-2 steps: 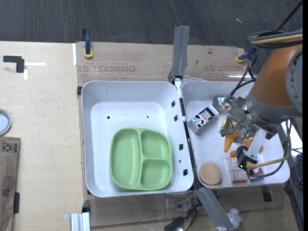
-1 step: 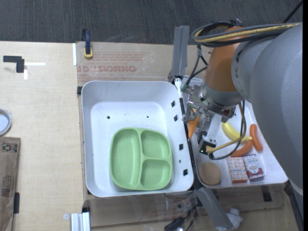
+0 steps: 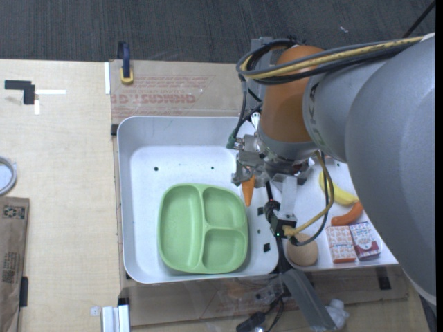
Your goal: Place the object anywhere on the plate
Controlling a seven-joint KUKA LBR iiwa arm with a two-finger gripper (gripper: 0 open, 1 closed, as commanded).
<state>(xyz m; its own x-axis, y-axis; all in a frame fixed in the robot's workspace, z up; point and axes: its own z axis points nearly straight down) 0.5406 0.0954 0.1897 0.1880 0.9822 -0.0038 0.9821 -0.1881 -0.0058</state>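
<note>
A light green plate [image 3: 203, 228] with three compartments lies in the left white bin [image 3: 138, 185], toward its front. My gripper [image 3: 250, 180] hangs over the bin's right side, just above the plate's upper right rim. A small orange carrot-shaped object [image 3: 247, 193] points down from between its fingers, so the gripper is shut on it. The carrot's tip sits right at the plate's right edge. The arm's orange band and grey body hide the divider between the bins.
The right bin holds a yellow banana [image 3: 339, 194], an orange sausage-shaped piece [image 3: 348, 215], two small red-and-white cartons [image 3: 354, 243] and a tan rounded object [image 3: 303, 253]. A blue clamp [image 3: 124, 62] stands on the cardboard behind the left bin.
</note>
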